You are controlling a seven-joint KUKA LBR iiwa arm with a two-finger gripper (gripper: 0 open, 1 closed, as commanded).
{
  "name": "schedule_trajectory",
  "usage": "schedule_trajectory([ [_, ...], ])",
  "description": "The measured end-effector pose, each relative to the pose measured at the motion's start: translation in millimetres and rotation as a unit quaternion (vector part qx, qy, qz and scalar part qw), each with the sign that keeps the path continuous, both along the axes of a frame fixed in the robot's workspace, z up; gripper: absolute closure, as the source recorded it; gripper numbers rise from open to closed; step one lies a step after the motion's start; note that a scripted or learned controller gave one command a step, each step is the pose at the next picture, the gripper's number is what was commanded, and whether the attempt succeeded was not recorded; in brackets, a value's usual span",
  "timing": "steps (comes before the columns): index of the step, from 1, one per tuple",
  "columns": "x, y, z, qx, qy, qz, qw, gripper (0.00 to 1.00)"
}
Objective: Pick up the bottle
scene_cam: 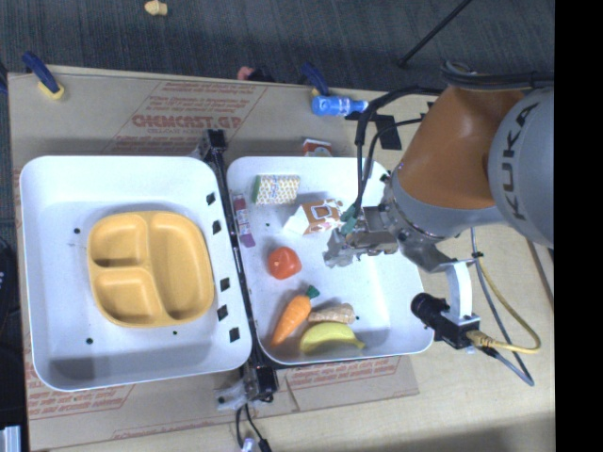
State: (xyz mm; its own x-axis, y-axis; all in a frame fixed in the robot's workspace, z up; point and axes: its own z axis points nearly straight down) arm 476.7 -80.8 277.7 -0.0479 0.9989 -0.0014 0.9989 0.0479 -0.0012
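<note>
1. so the bottle [334, 106]: it's the small blue one lying on its side on the cardboard [188, 111] behind the right bin [400, 339], outside both bins. its long axis runs left to right along the back edge, and the narrower, paler end points right toward the arm. it's just beside a blue clamp [316, 78].
2. gripper [347, 249] hangs over the middle of the right bin, well apart from the bottle. can't tell how the fingers are set, it's a dark metal tangle from this angle, and nothing shows between them.
3. surface: both bins sit on a flat sheet of brown cardboard with red print, on a light bench. another blue clamp [41, 73] sits at the back left corner. beyond the bench is dark ribbed flooring with a small yellow thing [155, 8] lying on it.
4. left bin [38, 252]: holds a yellow divided plate [151, 266] with three compartments, sitting roughly in the middle.
5. right bin: a small patterned box [276, 189] near the back, a white and orange packet [317, 217] just left of the gripper, a red tomato [284, 263] in the middle, and at the front a carrot [291, 318] tilted with its green top up and right, next to a banana [331, 338] and a tan lumpy piece [332, 315] touching it.
6. black clips [216, 140] run along the seam where the two bins meet.
</note>
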Motion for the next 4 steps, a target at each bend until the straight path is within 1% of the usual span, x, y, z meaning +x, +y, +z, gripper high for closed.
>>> schedule_trajectory([
  [1,-0.2,-35.3,51.3,0.0006,0.0,0.064,0.998,1.0],
  [2,-1.2,-130.8,-63.3,0.001,0.002,-0.005,1.0,1.0],
  [3,0.0,-99.3,-5.8,0.0004,0.0,-0.143,0.9897,1.0],
  [4,-0.3,-123.5,21.9,0.0009,0.0,-0.19,0.9818,1.0],
])
